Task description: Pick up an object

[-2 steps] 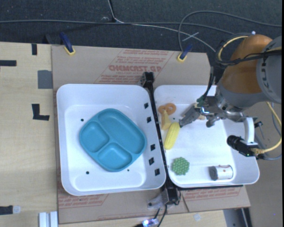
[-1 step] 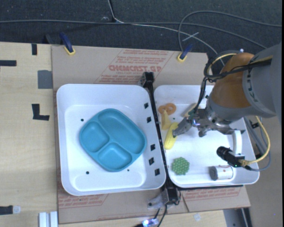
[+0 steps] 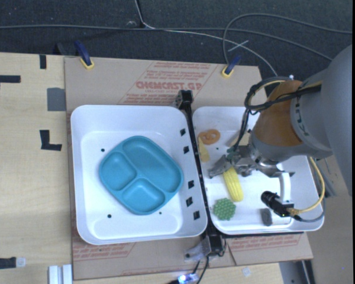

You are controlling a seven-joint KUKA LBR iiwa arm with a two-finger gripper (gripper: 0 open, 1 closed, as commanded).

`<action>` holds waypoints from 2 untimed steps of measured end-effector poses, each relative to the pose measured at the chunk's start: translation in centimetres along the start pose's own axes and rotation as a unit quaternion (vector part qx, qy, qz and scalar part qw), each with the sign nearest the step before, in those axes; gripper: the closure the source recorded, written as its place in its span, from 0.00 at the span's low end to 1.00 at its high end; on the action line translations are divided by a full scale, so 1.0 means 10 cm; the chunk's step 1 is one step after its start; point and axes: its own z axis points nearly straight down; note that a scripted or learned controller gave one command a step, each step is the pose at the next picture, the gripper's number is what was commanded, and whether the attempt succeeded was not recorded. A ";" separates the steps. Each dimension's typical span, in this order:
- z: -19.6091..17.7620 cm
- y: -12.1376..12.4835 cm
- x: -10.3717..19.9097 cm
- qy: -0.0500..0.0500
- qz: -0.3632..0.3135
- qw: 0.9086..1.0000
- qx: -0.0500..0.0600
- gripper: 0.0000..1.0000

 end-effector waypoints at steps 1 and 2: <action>-0.13 0.01 0.00 0.000 0.000 1.000 0.000 1.00; -0.56 0.06 0.01 0.001 0.001 1.000 0.000 1.00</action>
